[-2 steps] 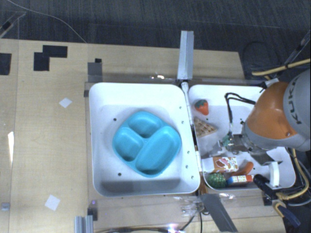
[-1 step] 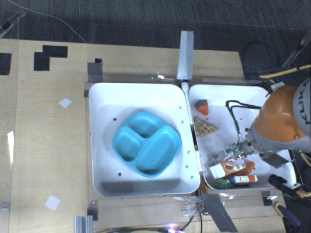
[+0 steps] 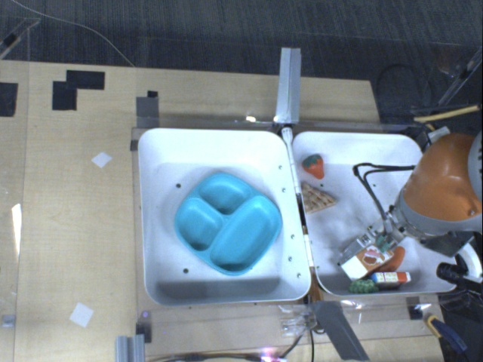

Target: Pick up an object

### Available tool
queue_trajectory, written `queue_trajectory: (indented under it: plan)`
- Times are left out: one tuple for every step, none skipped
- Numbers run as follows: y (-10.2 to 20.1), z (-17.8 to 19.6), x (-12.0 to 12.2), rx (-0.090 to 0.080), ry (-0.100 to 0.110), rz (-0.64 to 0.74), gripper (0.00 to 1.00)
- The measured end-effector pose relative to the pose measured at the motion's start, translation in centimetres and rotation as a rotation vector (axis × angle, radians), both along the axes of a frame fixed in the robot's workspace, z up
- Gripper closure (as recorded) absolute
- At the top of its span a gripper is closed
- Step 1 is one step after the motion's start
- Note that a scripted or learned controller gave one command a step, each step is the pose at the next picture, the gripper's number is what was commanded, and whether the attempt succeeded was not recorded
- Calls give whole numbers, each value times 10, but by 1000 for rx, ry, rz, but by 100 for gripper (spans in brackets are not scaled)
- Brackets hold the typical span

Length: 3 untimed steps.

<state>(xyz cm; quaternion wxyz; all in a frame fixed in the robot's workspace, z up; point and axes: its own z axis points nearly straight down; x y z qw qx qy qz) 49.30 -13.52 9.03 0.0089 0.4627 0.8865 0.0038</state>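
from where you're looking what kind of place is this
Likely a robotics lab bench for pick-up trials: a robot arm reaches over two white bins, one holding a blue divided tray, the other small toy foods.

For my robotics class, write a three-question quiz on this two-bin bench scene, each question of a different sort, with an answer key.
1. True or false: the blue divided plate lies in the left bin.
2. Multiple choice: the gripper is low over which spot? A) the left bin B) a cluster of small items near the right bin's front edge C) the bare bench
3. Fill in: the strawberry toy sits near the right bin's ____ corner.

Key: 1 true. 2 B. 3 back left; the waffle-patterned wedge lies just in front of it.
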Motion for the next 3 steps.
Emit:
queue_trajectory:
  plan:
    - [-22, 0, 0, 2, 2, -34, 0]
    - [-16, 27, -3, 1, 11, -26, 0]
    - [-11, -1, -3, 4, 8, -235, 0]
